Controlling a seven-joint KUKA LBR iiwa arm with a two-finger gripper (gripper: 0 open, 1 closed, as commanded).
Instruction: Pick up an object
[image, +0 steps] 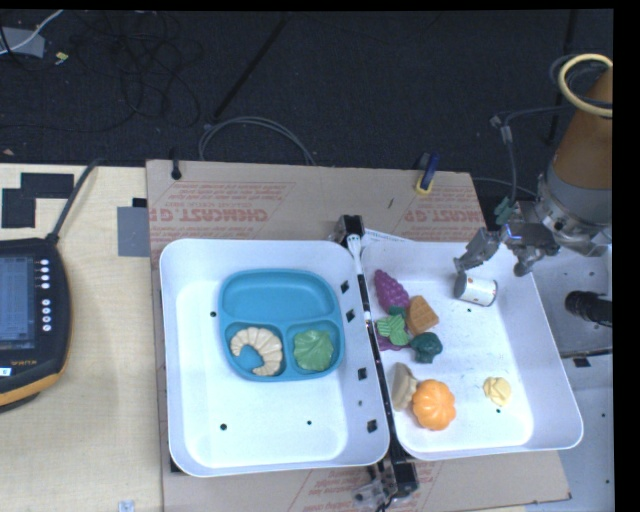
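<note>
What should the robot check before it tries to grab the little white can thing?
1. Fingers spread: ok. The gripper is open, one finger on each side.
2. Holding nothing: ok. No object sits between the fingers.
3. Lined up with the white cylinder: not ok. It lies on its side just below the gripper's left finger, not between them.
4. Room around the cylinder: ok. The purple grapes and orange wedge lie apart from it.
5. Height above the right bin: cannot tell from this slant.
</note>
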